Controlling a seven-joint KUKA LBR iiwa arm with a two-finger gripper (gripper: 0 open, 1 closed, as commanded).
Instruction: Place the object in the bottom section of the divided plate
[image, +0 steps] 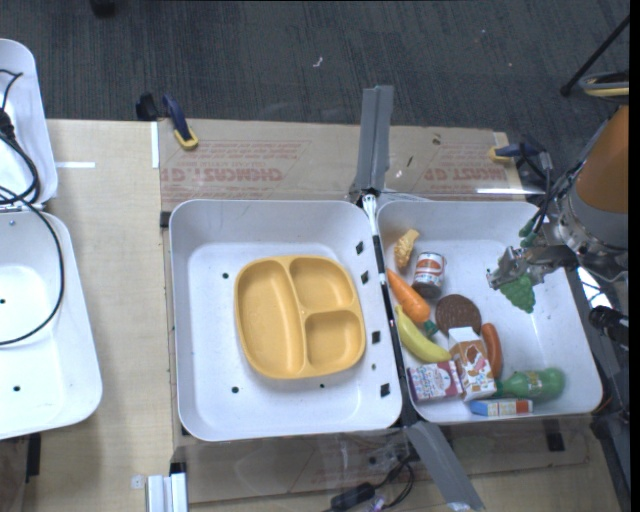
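Camera view: pincer (516, 272) over the right bin (585, 345), clenched on a green broccoli-like toy (519, 293) hanging just beneath the fingertips, clear of the bin floor. Far to the pincer's left, in the left bin (190, 330), yellow divided plate (299, 316), all sections bare. Between pincer and plate: can (428, 271), carrot (408, 296), banana (420, 341), brown cookie (458, 313)

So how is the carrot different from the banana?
The carrot is orange and tapers to a point, while the banana is yellow and curved. The carrot lies nearer the can; the banana lies lower, beside the brown round cookie. Both are long toy foods lying flat in the right bin, close to its left wall.
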